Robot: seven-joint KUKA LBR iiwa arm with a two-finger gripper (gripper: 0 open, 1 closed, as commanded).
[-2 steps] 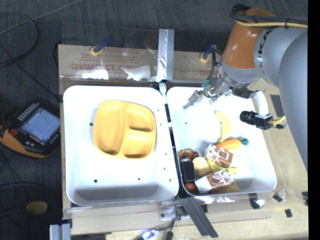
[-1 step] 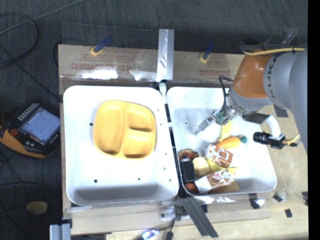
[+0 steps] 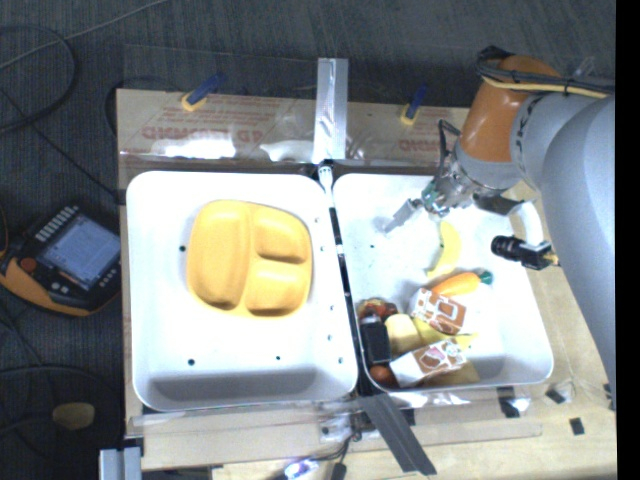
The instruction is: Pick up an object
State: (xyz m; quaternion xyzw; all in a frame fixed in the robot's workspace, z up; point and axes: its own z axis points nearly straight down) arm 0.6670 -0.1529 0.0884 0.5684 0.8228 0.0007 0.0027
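Two bins (image 3: 140, 268): yellow tray (image 3: 248, 256) left, banana (image 3: 446, 248), perhaps cartons (image 3: 440, 313), right.

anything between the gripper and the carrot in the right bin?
Yes. In the camera view the banana lies on the bin floor between the gripper and the carrot, which sits lower in the right bin.

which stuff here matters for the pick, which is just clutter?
Job:
gripper, over the right bin
banana
carrot
cartons and other items piled at the bin's near end

Clutter:
yellow divided tray, left bin
handheld pendant on the floor
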